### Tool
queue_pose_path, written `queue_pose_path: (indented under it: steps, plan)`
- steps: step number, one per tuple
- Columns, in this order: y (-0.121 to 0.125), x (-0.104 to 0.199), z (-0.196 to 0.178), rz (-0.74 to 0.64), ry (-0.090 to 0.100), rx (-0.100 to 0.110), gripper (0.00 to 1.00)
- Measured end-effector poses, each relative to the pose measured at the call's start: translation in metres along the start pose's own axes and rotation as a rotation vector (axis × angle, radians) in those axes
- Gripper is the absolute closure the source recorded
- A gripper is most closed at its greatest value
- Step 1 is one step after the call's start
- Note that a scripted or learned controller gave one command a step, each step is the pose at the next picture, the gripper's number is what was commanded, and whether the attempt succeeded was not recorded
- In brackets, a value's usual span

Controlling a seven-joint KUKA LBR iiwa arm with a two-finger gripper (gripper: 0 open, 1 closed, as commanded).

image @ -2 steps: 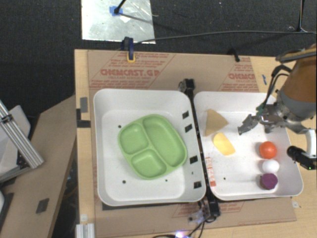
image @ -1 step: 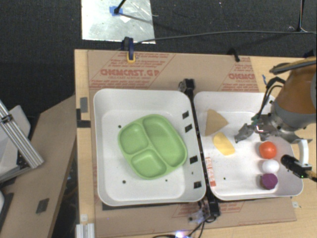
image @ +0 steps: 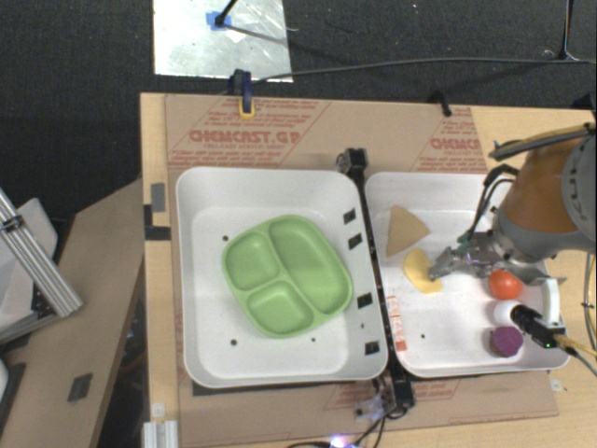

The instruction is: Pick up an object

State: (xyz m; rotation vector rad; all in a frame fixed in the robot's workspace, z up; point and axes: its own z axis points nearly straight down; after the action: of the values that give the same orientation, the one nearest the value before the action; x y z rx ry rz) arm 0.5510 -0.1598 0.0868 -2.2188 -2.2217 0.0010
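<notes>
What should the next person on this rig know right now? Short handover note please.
Claw: low in the right bin, tip at the yellow piece. Open or shut cannot be told from this view, and no grasp is visible.
Right bin items: yellow piece beside the claw, tan wedge just above it, orange-red ball next to the wrist, purple ball near the front right corner.
Left bin: green divided plate.
Done: arm is down at the yellow piece.
Left: confirm a grip, then lift. Nothing is raised off the bin floor yet.
</notes>
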Motion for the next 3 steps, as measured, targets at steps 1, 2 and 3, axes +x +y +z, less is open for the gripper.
queue_pose_path:
  steps: [1, 2, 3]
  plan:
    - [0.002, -0.001, -0.014, -0.001, -0.001, -0.005, 1.00]
    - [0.009, -0.005, -0.059, -0.003, -0.003, -0.008, 1.00]
    - [0.012, -0.003, -0.103, -0.003, -0.002, -0.008, 1.00]
